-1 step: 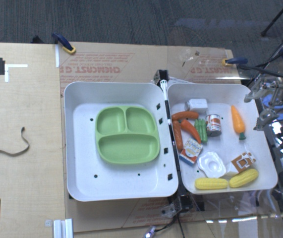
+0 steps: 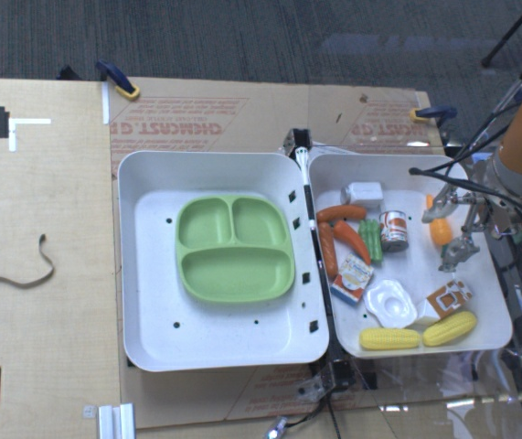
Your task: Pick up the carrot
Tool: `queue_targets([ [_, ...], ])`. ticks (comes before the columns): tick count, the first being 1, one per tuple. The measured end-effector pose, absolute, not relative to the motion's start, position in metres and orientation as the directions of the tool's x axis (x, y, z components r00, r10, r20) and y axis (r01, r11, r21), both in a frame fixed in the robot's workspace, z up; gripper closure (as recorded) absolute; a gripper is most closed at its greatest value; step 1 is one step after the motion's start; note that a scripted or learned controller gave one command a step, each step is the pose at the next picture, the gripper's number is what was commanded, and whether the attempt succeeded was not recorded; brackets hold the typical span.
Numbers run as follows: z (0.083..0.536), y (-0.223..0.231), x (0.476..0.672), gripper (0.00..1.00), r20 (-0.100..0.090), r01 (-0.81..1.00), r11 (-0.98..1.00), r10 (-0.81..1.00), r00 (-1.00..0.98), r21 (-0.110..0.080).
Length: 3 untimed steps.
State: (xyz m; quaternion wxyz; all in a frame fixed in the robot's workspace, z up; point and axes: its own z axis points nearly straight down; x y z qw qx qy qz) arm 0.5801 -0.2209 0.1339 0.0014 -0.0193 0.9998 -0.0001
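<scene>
On the desk, the left shallow white bin (image 2: pixel 142 337) carries a green three-compartment plastic plate (image 2: pixel 236 249). In the right white bin (image 2: pixel 498 332), several orange toy carrots (image 2: pixel 341 213) lie clustered near the left wall beside a green pepper-like piece (image 2: pixel 371 240), a small can (image 2: pixel 394 230) and a white cup (image 2: pixel 390 302); two yellow corn cobs (image 2: pixel 416 335) rest along the front wall. At the right, the hand (image 2: pixel 452 231) hangs released above the bin near a small orange ball (image 2: pixel 440 232), well apart from the carrots.
</scene>
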Motion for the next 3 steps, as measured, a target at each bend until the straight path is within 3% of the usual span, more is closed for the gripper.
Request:
queue_targets([
  [1, 0.094, -0.221, 0.624, 0.0, -0.007, -0.183, 0.983, -0.183, -0.983, -0.003],
  [2, 0.105, -0.22, 0.627, 1.0, -0.015, -0.187, 0.982, -0.187, -0.982, -0.006],
  [3, 0.138, -0.221, 0.645, 1.0, -0.009, -0.517, 0.856, -0.517, -0.856, -0.005],
])
